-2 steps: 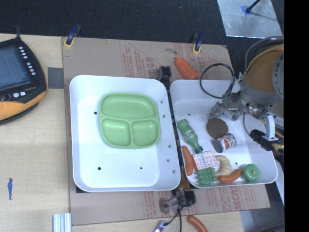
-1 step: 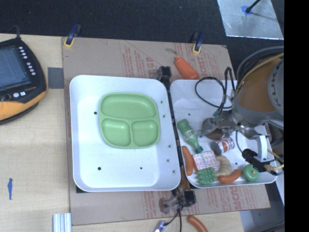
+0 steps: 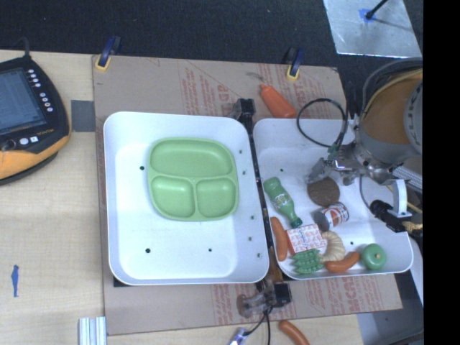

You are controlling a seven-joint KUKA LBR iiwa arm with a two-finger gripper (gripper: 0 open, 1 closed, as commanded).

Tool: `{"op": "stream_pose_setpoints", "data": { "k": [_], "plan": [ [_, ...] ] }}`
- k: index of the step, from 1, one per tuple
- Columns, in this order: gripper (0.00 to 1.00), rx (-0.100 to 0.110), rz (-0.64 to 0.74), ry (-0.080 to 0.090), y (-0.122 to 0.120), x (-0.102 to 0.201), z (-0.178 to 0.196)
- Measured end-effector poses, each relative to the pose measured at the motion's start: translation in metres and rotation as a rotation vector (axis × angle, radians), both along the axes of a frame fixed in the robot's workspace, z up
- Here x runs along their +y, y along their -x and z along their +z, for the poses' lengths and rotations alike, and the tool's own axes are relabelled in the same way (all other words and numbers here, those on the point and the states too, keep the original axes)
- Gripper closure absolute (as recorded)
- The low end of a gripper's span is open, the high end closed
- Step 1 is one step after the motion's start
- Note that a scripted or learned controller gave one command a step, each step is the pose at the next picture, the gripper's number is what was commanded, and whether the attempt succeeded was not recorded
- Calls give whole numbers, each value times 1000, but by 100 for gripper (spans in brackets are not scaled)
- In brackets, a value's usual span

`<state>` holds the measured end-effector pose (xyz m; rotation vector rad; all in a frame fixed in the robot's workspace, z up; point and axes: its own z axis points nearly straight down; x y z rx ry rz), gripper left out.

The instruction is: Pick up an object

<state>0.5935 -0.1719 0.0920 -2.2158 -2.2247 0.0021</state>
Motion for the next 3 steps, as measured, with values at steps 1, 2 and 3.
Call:
{"op": "stream_pose_setpoints", "data": {
  "k": [1,2,3],
  "plan": [
    [0,2,3,0,18,49,-1],
    [100,4,4,1,18,47,10],
    [100,-1,0,-1,21,108,100]
  ]
}}
